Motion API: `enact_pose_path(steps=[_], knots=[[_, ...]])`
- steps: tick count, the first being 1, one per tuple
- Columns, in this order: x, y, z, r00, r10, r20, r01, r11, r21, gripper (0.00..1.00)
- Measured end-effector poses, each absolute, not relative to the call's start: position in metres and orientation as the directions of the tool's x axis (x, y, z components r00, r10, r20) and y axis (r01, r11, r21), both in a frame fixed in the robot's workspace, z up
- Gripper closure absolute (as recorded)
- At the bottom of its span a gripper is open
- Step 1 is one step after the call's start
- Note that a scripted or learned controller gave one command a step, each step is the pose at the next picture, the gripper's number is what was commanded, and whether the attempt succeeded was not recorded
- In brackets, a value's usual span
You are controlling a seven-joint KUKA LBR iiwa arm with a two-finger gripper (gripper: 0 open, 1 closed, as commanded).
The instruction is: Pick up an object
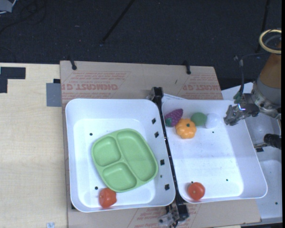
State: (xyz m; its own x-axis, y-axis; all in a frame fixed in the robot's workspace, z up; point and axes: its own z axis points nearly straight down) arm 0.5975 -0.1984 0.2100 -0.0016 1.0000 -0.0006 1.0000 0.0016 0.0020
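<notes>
Task looking barely started. The tool (232,114) is hovering at the right bin's (256,186) upper right rim, at the end of the grey arm (270,87) coming in from the right. Nothing is showing between its fingers; whether they are spread or closed I cannot tell, the detail being too small and glary.

Nothing is being lifted. Candidates are all lying in the bins:
- Right bin, upper left corner: a purple piece (174,116) is lying against the divider (162,141), an orange fruit (185,128) sitting just beside it, a green piece (198,118) behind that, and a white ball (212,120) touching the green piece's right side. The ball is sitting nearest the tool, but apart from it.
- Right bin, bottom edge: a red tomato (195,190) is sitting alone, well apart from the cluster.
- Left bin (78,127): a green tray (124,160) with three compartments is lying tilted in the middle; a second tomato (107,197) is sitting just off its lower corner.

Left to do, by my judgement: descend, close on one item, raise it.

Surface and room: both bins are resting on a cardboard sheet (133,80) laid on a pale wooden desk (23,141). Dark floor (133,23) with loose cables is running behind.
</notes>
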Motion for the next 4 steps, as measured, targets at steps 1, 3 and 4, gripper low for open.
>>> enact_pose_path(steps=[1,3,4], knots=[[0.598,-0.199,0.239,-0.002,1.0,0.0,1.0,0.002,0.001,1.0],[0.594,-0.085,0.238,-0.005,1.0,0.003,1.0,0.005,-0.003,1.0],[0.587,-0.031,0.23,-0.004,1.0,0.002,1.0,0.004,-0.005,1.0]])
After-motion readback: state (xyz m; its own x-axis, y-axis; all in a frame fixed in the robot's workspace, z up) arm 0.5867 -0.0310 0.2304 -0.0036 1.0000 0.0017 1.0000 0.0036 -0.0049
